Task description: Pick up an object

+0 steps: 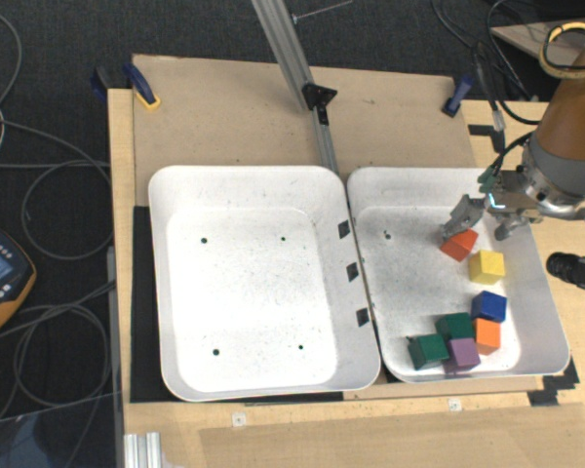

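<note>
We see the claw (484,218) hanging over the right bin (400,261), its two fingers spread apart, one reaching left and down toward the red block (458,247), the other off to the right. The claw is released: nothing sits between the fingers. The red block lies just below the left fingertip, close enough that we cannot tell whether they touch.

Just below and to the right of the claw is the yellow block (487,266), standing apart from the others. Further below it the blue block (489,306) and orange block (487,333) sit against each other, with two green blocks (441,339) and a purple block (463,355) huddled to their left near the bin's lower edge.

We judge the red block the likely target, since it lies nearest and loose from the cluster, leaving room for fingers on either side. The left bin (175,213), well away to the claw's left, plays no part for now.
</note>
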Robot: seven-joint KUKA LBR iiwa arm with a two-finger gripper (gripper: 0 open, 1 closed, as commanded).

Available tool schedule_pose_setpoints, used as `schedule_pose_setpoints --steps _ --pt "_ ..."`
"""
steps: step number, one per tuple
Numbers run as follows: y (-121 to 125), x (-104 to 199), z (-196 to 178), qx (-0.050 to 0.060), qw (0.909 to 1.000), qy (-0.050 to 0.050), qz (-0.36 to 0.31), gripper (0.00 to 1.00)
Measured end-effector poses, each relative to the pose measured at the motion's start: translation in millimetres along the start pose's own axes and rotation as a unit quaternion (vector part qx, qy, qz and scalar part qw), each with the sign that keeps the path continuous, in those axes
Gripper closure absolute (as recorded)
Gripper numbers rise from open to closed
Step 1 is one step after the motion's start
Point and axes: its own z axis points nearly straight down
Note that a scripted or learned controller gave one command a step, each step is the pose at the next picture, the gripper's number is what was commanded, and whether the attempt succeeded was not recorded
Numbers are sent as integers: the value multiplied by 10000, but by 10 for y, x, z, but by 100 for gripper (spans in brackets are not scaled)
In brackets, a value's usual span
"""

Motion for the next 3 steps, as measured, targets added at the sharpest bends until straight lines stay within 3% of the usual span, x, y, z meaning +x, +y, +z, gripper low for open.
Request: schedule_pose_setpoints --steps 1,3 --pt "6 0 -26 -25 10000 -5 -2 0" --pt "85 64 980 -2 10000 -2 0 0"
